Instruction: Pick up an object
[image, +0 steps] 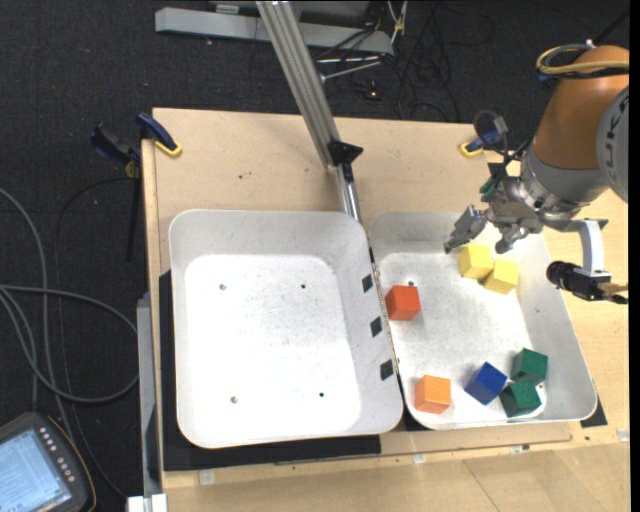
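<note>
Gripper (492, 232) over far end of right bin (560, 330), jaws spread, nothing between them. Directly below the fingertips: two yellow blocks (487, 266), touching each other. Red-orange block (402, 301) left of the yellow pair, near bin's left wall. Orange block (432, 393), blue block (488, 382), two green blocks (524, 381) along bin's near edge.

Both bins (200, 330) are white with fine dark speckles, set on a pale tan counter (250, 160). The blocks are two yellow (476, 261), one red-orange (402, 302), one lighter orange (432, 393), one blue (488, 382) and two dark green (530, 364). The arm's band (580, 120) is orange.
</note>
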